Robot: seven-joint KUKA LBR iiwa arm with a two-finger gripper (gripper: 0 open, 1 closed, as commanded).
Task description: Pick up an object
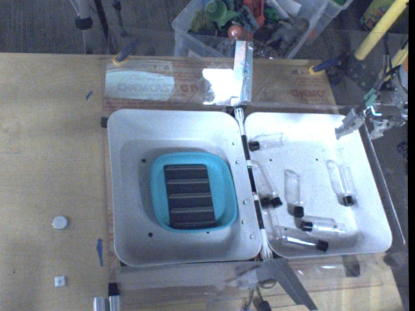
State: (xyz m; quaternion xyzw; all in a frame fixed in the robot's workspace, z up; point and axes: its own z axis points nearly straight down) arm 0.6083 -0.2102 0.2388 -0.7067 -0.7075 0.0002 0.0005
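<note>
Several clear plastic vials with black caps lie scattered in the right bin (371,193). One vial (267,140) lies near the bin's far left corner, one (293,188) in the middle, and one (340,177) to the right. Two more vials (320,225) (299,241) lie near the front rim. The left bin (130,141) holds a light blue dish (157,180) with a dark slatted block (189,196) inside it. My gripper (355,120) hangs at the right bin's far right corner, above the rim and apart from every vial. Nothing shows between its tips.
Behind the bins lies a brown board with a metal bracket (243,70). A clear crate of toys (259,11) stands beyond it. A small grey disc (59,222) lies on the wooden bench to the left. A divider ridge (249,173) separates the two bins.
</note>
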